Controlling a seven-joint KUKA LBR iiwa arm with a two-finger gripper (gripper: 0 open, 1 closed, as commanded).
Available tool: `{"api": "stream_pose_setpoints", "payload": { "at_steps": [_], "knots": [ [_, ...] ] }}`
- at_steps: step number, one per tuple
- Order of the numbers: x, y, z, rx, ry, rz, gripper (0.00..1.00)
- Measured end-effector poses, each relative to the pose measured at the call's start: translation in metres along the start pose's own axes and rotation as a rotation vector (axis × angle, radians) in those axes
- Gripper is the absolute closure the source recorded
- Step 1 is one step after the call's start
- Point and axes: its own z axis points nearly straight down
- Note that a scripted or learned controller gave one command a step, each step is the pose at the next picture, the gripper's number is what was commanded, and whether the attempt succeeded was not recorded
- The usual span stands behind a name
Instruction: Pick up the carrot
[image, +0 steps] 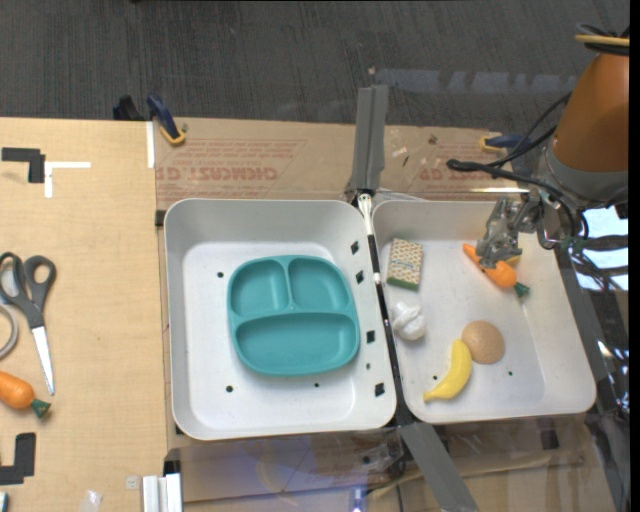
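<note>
Gripper closes in on the carrot, lift yet to come

At the right of the frame, the gripper (497, 243) stands low over the carrot (493, 268) in the right bin (560, 395), its fingers at the carrot's upper end; how far they are open, or whether they have hold of it, cannot be told. The carrot lies on the bin floor, so the pick-up looks unfinished.
</note>
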Motion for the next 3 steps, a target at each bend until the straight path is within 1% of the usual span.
{"api": "stream_pose_setpoints", "payload": {
  "at_steps": [1,2,3],
  "knots": [
    [0.043,-0.025,0.118,-0.001,0.003,-0.431,1.0],
    [0.043,-0.025,0.118,-0.001,0.003,-0.431,0.0],
    [-0.056,-0.047,0.116,-0.001,-0.002,-0.323,0.0]
  ]
}}
